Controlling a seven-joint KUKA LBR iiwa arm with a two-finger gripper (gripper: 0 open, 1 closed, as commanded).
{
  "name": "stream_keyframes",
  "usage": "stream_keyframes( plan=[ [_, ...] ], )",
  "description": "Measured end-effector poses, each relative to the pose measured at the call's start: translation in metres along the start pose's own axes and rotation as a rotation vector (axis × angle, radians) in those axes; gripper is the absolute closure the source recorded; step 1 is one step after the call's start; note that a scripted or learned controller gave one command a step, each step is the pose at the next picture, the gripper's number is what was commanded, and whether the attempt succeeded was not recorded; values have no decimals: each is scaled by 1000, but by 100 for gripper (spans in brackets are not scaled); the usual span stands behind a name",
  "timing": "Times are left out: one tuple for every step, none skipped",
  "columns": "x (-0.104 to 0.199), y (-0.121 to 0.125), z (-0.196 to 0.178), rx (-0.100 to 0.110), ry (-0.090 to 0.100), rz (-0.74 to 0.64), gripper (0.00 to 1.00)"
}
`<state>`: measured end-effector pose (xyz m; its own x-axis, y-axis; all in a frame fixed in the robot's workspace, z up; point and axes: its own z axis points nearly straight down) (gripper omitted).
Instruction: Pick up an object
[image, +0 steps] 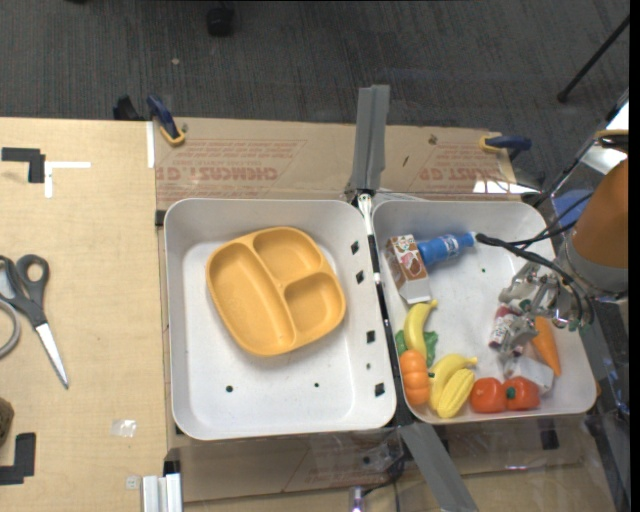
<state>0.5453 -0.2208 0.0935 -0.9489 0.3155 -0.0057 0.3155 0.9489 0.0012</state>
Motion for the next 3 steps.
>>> stream_keyframes(
  plan=[
    [17, 3, 1, 0, 4, 107, 0],
    [16, 3, -8, -1, 1, 106, 100],
    [16, 3, -8, -1, 1, 106, 0]
  ],
)
